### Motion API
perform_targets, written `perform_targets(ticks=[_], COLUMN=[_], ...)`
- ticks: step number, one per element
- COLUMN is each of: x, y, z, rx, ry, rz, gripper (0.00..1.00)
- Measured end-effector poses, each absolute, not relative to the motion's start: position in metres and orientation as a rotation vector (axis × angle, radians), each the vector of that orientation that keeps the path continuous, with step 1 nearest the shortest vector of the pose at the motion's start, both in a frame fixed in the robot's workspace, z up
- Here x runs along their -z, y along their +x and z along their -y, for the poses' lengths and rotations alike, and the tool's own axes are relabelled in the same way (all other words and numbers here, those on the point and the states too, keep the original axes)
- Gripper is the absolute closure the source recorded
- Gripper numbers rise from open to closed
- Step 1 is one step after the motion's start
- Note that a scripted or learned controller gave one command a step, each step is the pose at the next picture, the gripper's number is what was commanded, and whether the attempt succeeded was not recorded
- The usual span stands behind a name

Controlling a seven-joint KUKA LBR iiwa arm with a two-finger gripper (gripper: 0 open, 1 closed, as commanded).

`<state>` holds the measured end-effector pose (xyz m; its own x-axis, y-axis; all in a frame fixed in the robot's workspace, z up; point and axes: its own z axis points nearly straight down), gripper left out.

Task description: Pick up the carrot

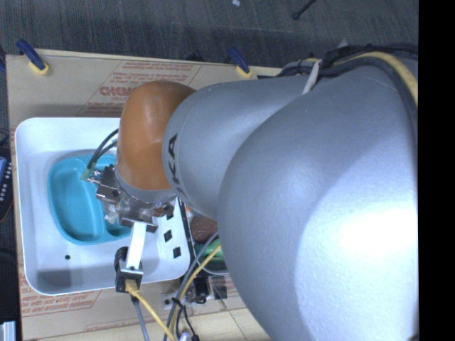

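The arm (298, 190) covers most of the right side. Its orange band (146, 133) and wrist sit over the left white bin (32, 212), above a blue bowl-like container (75, 201). The gripper (117, 208) is hidden beneath the wrist; its opening and contents cannot be determined. The carrot cannot be located. The right bin lies mostly behind the arm. Blue clamps (32, 55) hold the cardboard (106, 84).

Blue bowl (75, 201) in the left white bin (32, 212), on cardboard (106, 84).
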<state>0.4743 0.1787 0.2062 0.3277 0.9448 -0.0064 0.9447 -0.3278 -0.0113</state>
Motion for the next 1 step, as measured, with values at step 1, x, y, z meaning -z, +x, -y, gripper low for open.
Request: perform_targets(ticks=[1], x=[-0.1912], y=[0.4744], z=[-0.2192], rx=[-0.013], ry=[-2.520], rz=[1.873], gripper=[1.00])
